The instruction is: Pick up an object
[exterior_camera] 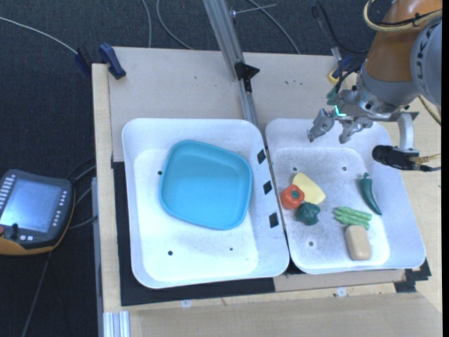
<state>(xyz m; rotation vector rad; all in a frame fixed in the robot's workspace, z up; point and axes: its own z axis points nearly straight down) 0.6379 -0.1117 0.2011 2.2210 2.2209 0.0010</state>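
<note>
The toys lie clustered at lower right of the frame in the right bin [393, 258]: tomato [292, 196], yellow piece [309, 187], beans [351, 216], chilli [368, 194], tan block [358, 243]. The claw [332, 130] hangs above them at the bin's upper edge, spread wide, holding nothing. The chilli lies apart from the rest, so it looks the cleanest target.

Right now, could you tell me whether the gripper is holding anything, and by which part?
Nothing is held. The gripper hangs open over the right bin's far rim, with nothing between its fingers.
</note>
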